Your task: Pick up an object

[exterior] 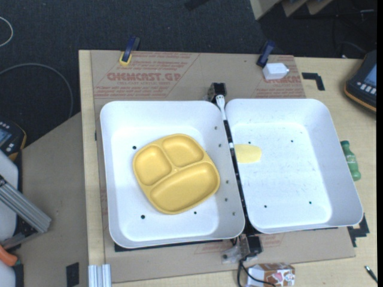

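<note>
A yellow three-compartment plate (175, 172) lies upright in the middle of the left white bin (116, 130). A small pale yellow flat piece (248, 153) lies in the right white bin (323, 130), close to its left wall.
The two bins sit side by side on a brown board (179, 73), joined by a dark strip with a clamp (217, 92) at the far end. Blue clips (129, 49) hold the board's far edge. A green object (350, 160) lies right of the right bin.
</note>
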You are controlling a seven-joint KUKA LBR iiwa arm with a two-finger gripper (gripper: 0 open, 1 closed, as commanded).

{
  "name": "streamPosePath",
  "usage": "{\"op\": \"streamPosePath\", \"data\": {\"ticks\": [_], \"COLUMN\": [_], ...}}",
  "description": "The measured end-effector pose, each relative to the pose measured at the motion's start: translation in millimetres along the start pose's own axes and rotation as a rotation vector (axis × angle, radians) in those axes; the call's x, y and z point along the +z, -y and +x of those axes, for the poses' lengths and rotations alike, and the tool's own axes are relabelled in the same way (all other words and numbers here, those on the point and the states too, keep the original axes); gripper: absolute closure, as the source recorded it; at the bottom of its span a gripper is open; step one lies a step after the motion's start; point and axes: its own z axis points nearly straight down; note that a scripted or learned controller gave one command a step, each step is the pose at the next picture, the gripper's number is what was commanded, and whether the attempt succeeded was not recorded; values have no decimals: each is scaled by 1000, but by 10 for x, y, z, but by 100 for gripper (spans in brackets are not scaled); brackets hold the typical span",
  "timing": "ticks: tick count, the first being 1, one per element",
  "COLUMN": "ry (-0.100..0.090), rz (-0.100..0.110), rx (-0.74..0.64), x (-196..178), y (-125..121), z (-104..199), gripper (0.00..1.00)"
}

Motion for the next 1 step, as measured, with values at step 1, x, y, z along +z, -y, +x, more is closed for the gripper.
{"op": "streamPosePath", "data": {"ticks": [1], "ry": [-11], "rz": [19], "rx": [-20], "x": [67], "y": [-1], "z": [1641], "gripper": [0]}}
